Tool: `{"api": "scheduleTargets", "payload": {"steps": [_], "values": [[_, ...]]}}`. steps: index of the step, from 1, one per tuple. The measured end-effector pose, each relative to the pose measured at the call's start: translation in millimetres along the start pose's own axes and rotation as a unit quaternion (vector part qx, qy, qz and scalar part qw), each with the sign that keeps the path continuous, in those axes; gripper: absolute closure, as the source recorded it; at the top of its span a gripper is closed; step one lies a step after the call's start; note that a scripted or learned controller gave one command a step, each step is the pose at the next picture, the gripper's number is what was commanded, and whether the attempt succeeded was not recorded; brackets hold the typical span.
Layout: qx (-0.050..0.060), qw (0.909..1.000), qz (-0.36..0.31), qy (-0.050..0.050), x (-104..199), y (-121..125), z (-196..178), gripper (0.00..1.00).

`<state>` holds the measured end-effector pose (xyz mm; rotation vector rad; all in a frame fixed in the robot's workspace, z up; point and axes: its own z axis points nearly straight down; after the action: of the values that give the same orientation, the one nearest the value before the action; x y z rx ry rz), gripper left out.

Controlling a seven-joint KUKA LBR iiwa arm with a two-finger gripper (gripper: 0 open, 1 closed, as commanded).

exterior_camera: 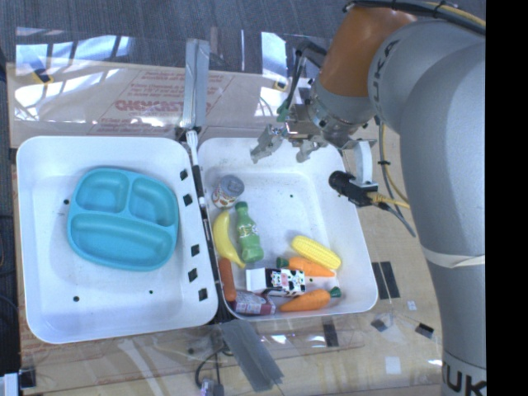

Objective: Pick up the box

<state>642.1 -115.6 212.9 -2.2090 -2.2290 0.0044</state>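
Both bins, the left bin (pixel 33 246) and the right bin (pixel 346 229), look like smooth white plastic with a soft sheen. The blue divided tray (pixel 124 219) at centre left is matt moulded plastic. In the lower right bin, the banana (pixel 223 236), corn cob (pixel 315 252) and carrot (pixel 304 301) look like glossy toy plastic, and the green bottle (pixel 247 233) shines smoothly with a paper-like label. The small can (pixel 228 191) has a metallic lid. The box (pixel 285 280) shows printed cardboard, black and white. The arm (pixel 437 81) at upper right wears a smooth grey shell with a glossy orange band. The gripper (pixel 285 144) looks like bare metal.
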Motion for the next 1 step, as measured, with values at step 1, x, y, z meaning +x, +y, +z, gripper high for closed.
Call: {"api": "scheduleTargets", "payload": {"steps": [1], "values": [[-0.018, 0.9983, -0.055, -0.002, 8.2, -5.1, 86.6, 0.00]]}}
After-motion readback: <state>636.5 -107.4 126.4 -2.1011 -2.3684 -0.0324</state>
